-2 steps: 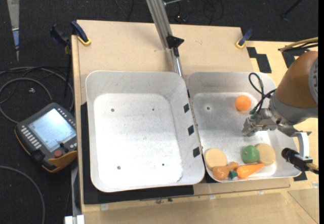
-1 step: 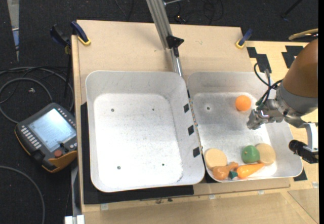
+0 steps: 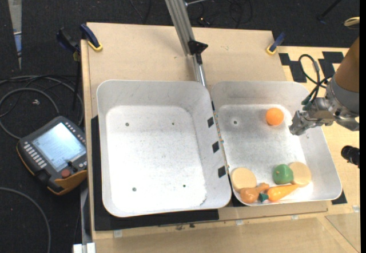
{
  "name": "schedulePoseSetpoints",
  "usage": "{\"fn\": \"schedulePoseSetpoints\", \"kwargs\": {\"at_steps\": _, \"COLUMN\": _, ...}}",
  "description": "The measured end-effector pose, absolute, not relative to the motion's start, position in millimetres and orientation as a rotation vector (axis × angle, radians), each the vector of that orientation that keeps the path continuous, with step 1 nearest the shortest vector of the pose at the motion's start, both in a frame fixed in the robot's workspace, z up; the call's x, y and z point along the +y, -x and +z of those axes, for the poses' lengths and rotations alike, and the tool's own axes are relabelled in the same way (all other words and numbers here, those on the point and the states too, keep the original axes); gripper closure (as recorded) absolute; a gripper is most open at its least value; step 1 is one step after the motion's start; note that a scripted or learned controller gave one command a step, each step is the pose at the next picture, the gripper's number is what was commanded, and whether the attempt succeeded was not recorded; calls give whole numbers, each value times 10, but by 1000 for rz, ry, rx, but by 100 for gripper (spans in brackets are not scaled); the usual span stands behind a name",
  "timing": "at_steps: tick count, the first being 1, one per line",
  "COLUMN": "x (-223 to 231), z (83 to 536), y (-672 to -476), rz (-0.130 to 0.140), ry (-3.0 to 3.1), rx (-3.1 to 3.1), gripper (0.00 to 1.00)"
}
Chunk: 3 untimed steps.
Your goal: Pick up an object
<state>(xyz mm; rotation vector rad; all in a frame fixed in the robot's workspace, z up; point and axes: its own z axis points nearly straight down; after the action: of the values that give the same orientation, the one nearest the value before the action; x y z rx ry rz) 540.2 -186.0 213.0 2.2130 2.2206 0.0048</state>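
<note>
Orange round ball (image 3: 275, 116) in right bin (image 3: 251, 97) | metal gripper (image 3: 298, 125) just right | finger state: cannot tell | smooth green pepper (image 3: 282, 174) near.

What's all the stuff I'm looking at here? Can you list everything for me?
bins: 2, white, side by side on the bench
orange ball: 1, orange, right bin, upper part
green toy: 1, green, right bin, near front edge
tan discs: 2, cream, right bin, either side of the green toy
carrot: 1, orange, right bin, front edge
bench: 1, tan wood
clamps: 2, blue and yellow, bench back corners
pendant: 1, grey and orange, floor at left
pole: 1, metal, behind the bins
arm: 1, grey, from the right
end effector: 1, grey, over right bin
</note>
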Motion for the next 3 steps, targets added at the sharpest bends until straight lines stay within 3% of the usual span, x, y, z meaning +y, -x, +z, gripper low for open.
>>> {"fn": "schedulePoseSetpoints", "kwargs": {"at_steps": 1, "x": -1885, "z": 2609, "y": -5503, "rz": 4, "ry": -2213, "rx": 2221, "gripper": 100}}
{"fn": "schedulePoseSetpoints", "kwargs": {"at_steps": 3, "x": -782, "z": 2705, "y": -5374, "rz": 1, "ry": -2213, "rx": 2232, "gripper": 100}}
